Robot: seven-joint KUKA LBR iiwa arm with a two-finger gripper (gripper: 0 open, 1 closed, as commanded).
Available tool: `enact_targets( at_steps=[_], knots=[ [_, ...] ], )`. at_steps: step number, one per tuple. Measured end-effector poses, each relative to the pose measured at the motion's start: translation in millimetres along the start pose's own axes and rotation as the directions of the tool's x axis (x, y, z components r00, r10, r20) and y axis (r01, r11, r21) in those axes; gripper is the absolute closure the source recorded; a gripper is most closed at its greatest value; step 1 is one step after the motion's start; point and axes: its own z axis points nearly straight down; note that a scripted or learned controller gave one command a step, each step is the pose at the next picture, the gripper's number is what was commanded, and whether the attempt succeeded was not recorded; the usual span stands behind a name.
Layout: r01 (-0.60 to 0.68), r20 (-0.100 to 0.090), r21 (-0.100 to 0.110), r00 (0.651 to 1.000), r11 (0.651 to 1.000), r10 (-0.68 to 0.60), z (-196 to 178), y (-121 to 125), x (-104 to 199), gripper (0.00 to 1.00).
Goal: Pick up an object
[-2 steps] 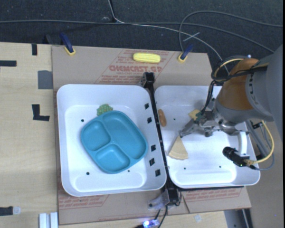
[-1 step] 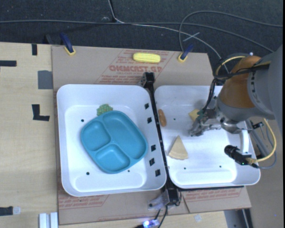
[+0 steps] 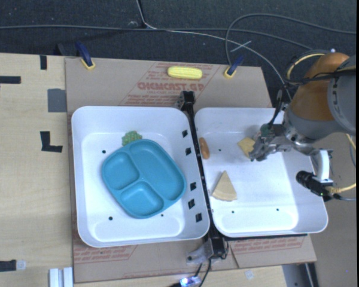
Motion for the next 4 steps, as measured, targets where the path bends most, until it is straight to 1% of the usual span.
enact_targets(
  at_steps=[2, 3, 4],
  knots=[
    [0.002, 0.001, -0.004, 1.0, 1.0, -0.002, -126, 7, 2, 1.0],
    [0.005, -0.002, 0.005, 1.0, 1.0, -0.005, -107, 19, 53, 1.0],
    [0.006, -0.002, 0.004, 1.0, 1.0, -0.006, -108, 32, 107, 1.0]
  ],
)
